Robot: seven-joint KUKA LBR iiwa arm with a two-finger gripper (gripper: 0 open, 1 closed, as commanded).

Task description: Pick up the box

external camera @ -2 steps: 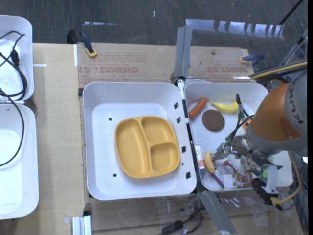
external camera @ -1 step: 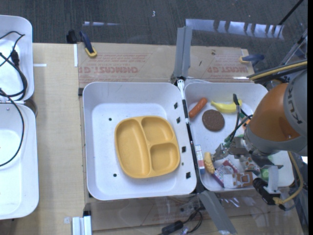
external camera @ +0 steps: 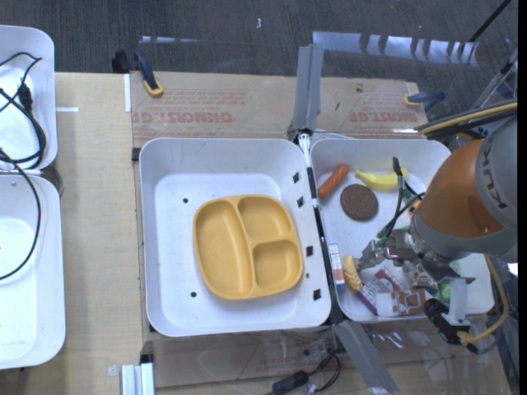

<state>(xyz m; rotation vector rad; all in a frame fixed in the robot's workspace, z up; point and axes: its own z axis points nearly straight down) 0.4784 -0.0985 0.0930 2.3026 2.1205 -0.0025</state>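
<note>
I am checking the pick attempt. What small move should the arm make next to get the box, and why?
Probably a short descent, guiding the claw straight down onto the box. The arm is over the front of the right bin, where the box lies flat among clutter beside the corn. I see nothing held yet, so lifting now would likely come up empty.

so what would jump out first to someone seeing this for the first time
The yellow divided tray stands out most, lying alone in the left white bin. Next comes the arm's orange band, hanging over the right bin, where a banana, a carrot-like piece and a brown disc lie near the far wall.
</note>
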